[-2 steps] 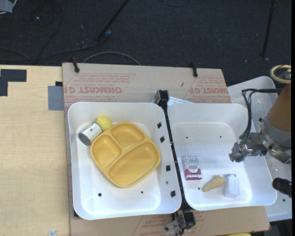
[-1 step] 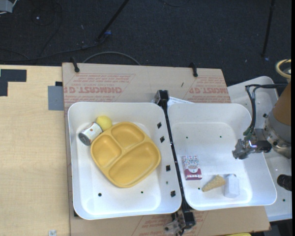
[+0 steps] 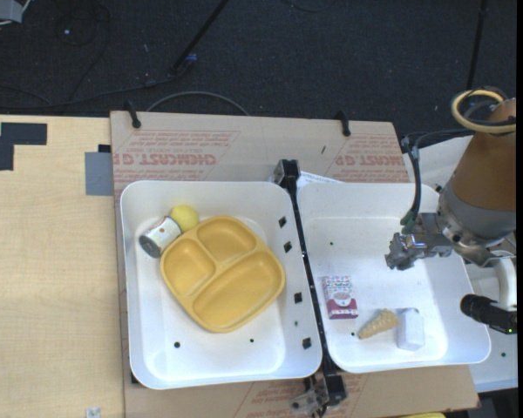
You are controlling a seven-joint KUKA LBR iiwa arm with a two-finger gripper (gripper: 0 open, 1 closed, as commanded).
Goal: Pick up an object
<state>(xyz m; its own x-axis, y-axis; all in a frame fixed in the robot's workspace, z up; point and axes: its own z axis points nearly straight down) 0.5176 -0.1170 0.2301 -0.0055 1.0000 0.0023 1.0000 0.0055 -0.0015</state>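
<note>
Fingers [image 3: 403, 255] above right bin [image 3: 366, 207], nothing between.

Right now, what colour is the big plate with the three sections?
Yellow. The divided plate lies in the left bin, shown in the camera view from above.

Two white bins [image 3: 139, 233] are set side by side on a cardboard sheet [image 3: 244, 151]. The sheet is laid over a pale wooden table [image 3: 44, 277]. Black cables [image 3: 192, 55] are strewn on dark floor behind
</note>
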